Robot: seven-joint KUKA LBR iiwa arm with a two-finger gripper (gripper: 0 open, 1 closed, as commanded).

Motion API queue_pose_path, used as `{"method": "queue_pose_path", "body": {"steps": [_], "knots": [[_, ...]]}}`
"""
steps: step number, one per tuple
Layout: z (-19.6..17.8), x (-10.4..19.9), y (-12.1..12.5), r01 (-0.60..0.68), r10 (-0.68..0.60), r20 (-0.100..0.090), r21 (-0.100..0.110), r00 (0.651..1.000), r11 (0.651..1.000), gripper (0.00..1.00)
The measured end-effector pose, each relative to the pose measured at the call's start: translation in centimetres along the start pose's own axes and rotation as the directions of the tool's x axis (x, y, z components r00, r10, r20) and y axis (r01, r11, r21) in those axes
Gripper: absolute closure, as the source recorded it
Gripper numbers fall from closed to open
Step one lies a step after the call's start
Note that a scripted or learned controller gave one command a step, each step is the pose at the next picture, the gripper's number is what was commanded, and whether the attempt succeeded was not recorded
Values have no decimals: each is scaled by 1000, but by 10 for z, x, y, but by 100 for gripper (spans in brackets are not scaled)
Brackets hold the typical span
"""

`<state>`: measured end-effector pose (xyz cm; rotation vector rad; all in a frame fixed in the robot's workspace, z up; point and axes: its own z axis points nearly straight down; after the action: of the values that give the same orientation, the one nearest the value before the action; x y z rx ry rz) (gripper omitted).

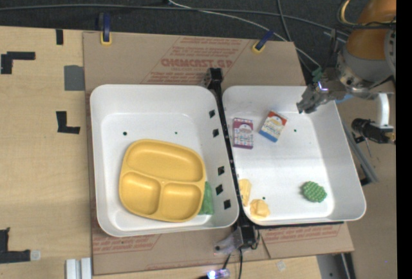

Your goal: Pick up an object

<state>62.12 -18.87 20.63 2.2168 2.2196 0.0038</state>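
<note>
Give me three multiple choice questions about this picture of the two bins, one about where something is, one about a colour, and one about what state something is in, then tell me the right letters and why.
1. Where does the yellow divided tray lie?
A. in the left bin
B. in the right bin
C. on the cardboard outside both bins

2. What colour is the small bumpy object near the right bin's front right corner?
A. red
B. green
C. blue

3. How is the gripper placed?
A. pressed onto the yellow tray
B. above the right bin's far right edge, holding nothing
C. lifting the green object

Answers:
1 A, the tray fills the left bin's floor.
2 B, it is plainly green.
3 B, it hangs by the right bin's far rim, apart from every item.
</note>
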Motion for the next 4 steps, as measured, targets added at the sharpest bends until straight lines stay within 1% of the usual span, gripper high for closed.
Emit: {"method": "queue_pose_path", "body": {"steps": [1, 2, 3, 4], "knots": [[-46, 7, -1, 1, -1, 0, 1, 1000, 1000, 100], [-71, 7, 0, 0, 0, -1, 3, 1000, 1000, 100], [-58, 51, 2, 3, -3, -2, 6, 1000, 1000, 100], [-58, 100, -5, 4, -4, -3, 7, 1000, 1000, 100]]}}
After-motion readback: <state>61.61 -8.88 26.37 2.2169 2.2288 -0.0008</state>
